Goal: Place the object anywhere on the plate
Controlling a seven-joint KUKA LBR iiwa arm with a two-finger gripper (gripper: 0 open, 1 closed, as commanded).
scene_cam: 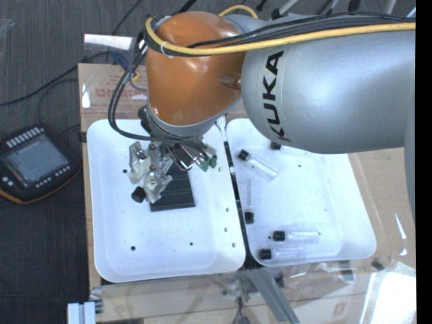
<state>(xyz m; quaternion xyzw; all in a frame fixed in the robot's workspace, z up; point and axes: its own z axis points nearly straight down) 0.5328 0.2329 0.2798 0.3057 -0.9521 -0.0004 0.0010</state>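
Fingers clasp capped tube at plate's edge

Fingers [156,183] of the gripper [150,177] close on a clear tube [139,194], black cap lowest, at the left edge of the dark plate [177,193]. The grey arm [324,79] hides the tops of both bins. In the left bin [135,248], the plate's upper part lies under the gripper. The tube's clear body is hard to pick out from the shiny metal. Spare tubes [293,235] lie in the right bin [337,208].
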